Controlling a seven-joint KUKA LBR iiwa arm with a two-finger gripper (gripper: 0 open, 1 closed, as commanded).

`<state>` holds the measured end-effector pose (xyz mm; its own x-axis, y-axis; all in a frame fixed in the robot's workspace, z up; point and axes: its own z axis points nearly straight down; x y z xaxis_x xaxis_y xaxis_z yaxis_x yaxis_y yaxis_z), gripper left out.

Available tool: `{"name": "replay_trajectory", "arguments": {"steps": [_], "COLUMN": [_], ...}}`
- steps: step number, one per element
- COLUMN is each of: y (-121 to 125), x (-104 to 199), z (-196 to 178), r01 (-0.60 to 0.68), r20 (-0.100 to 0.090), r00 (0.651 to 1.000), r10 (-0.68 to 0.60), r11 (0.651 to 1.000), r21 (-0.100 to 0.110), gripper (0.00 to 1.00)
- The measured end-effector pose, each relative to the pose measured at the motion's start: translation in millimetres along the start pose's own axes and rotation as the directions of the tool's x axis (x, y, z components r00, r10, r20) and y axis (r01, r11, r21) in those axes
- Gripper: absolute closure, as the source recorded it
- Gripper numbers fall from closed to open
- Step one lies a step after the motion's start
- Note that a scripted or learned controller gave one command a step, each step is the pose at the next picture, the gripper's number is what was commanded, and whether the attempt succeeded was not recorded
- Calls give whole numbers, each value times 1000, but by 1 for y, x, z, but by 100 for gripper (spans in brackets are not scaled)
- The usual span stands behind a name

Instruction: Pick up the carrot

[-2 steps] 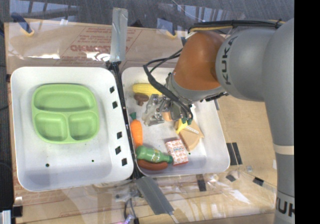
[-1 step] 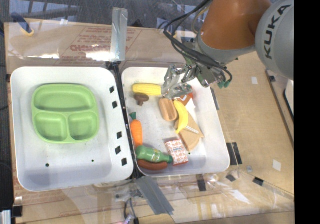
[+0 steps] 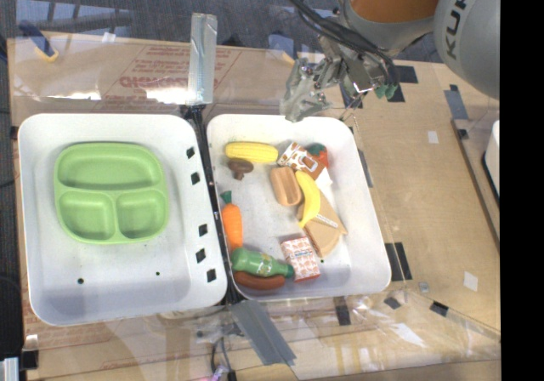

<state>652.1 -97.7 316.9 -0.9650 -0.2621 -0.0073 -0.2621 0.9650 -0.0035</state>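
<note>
Two shallow white bins (image 3: 357, 167) sit here; the metal two-finger gripper (image 3: 304, 99), holding nothing and open a little, hangs far from the small orange carrot (image 3: 231, 224) and might grab the green toy bottle (image 3: 257, 264) touching it.

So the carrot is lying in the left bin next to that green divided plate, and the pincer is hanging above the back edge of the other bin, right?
Not quite. The camera view shows the carrot in the right bin, against its left wall, among the other toy foods. The green divided plate sits in the left bin. The rest holds: the pincer hangs above the right bin's back edge.
</note>
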Motion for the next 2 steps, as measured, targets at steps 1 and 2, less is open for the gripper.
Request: {"name": "replay_trajectory", "arguments": {"steps": [1,2], "y": [19,33], "x": [-11,89], "z": [-5,50], "r01": [53,443], "r20": [-1,-6], "r00": [999,896], "r10": [-53,-443], "r11": [999,896], "r21": [-1,-7], "gripper": [100,100]}}
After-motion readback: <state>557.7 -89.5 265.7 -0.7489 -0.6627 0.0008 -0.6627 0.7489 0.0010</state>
